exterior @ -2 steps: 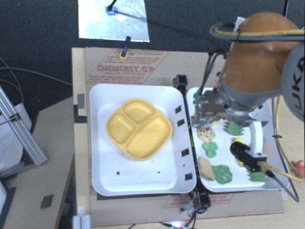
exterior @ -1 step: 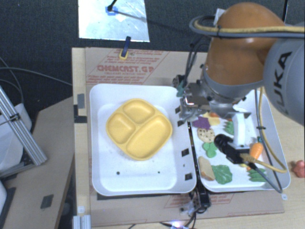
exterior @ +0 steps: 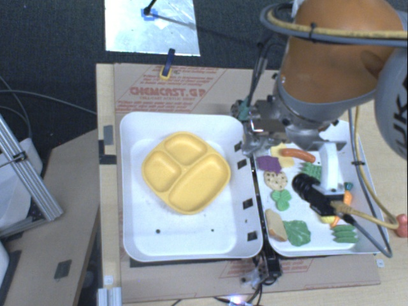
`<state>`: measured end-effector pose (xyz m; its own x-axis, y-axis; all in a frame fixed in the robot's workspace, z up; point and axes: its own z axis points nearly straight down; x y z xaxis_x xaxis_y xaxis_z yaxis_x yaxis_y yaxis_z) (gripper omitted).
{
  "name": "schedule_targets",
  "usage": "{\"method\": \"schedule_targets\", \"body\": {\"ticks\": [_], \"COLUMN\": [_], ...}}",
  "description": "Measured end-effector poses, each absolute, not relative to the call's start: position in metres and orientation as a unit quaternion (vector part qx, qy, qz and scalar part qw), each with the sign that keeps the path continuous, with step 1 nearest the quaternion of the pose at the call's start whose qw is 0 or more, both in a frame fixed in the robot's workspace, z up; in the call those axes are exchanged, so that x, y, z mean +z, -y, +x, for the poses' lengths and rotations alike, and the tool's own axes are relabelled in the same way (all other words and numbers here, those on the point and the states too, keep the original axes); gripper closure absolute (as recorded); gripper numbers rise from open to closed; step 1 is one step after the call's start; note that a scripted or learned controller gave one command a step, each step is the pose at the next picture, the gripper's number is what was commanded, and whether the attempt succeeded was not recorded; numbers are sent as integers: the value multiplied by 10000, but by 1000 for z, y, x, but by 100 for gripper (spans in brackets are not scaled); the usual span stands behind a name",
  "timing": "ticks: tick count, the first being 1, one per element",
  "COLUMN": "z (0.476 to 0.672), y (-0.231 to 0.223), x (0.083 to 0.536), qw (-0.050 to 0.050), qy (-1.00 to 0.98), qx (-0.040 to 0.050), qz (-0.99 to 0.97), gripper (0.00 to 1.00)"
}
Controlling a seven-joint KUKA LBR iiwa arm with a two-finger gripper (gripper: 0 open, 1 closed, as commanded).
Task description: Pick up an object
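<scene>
Camera view: colourful toy foods (exterior: 297,233) crowd right bin (exterior: 319,250).

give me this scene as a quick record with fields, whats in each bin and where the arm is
left bin: one yellow divided plate, three compartments
right bin: toy foods, among them a sausage, purple piece, cookie, bread slice, green leaf
arm: reaches in from the right, over the right bin's far end
</scene>
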<state>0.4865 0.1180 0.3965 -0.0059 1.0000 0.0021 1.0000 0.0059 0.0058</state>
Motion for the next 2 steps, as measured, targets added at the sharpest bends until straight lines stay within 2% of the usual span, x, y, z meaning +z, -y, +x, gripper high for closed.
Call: {"method": "schedule_targets", "body": {"ticks": [1, 2], "z": [508, 595], "y": [-83, -95], "x": [367, 236], "qw": [6, -5], "qy": [-7061, -7075], "qx": [-3, -21], "qz": [7081, 7067], "gripper": [100, 100]}}
